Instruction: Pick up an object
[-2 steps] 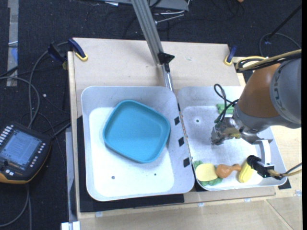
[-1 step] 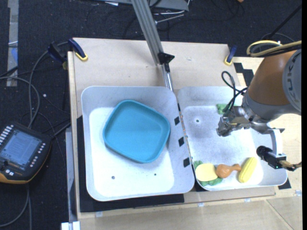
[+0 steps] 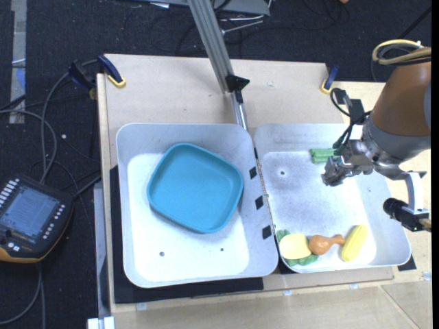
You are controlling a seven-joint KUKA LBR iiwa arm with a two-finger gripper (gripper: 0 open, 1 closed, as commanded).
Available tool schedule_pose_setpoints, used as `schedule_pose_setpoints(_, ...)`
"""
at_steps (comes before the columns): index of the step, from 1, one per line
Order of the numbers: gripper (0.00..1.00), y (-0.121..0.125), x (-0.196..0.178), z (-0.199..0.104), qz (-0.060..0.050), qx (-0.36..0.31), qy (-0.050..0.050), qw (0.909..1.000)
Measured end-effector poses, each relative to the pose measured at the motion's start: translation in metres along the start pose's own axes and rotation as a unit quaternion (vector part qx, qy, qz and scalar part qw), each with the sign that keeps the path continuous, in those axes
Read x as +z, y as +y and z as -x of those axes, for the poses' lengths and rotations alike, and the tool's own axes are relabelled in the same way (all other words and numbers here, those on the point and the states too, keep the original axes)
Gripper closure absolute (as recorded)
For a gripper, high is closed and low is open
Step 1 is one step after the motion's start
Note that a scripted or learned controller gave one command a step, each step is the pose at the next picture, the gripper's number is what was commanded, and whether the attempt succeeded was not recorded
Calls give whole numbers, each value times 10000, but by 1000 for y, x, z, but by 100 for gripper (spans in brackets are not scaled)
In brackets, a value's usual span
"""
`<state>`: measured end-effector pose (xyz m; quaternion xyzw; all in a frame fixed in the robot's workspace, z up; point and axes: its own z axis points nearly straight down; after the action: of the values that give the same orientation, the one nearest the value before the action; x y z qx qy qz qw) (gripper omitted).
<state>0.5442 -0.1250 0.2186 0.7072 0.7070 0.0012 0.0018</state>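
Note:
My gripper [image 3: 334, 174] hangs over the back middle of the right bin [image 3: 302, 197], just in front of a small green object [image 3: 319, 155] that lies against the bin's far wall. Nothing shows between the fingers. Along the bin's near edge lie a yellow-green piece [image 3: 295, 246], an orange-brown pear-shaped toy [image 3: 322, 242] and a yellow corn-like piece [image 3: 352, 242]. A blue square plate [image 3: 195, 186] fills the middle of the left bin [image 3: 137, 252].
A slanted metal pole [image 3: 216, 40] rises from the back between the bins. Clamps [image 3: 110, 70] grip the bench's back corners. A handheld pendant [image 3: 31, 218] lies on the floor at left. Black clips [image 3: 260, 201] mark the seam between the bins.

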Motion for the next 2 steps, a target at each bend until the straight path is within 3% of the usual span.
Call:
schedule_pose_setpoints(1,100,1,-52,0,-1,-4,2,10000)
schedule_pose_setpoints(2,100,-2,-38,-49,-24,-20,9,10000)
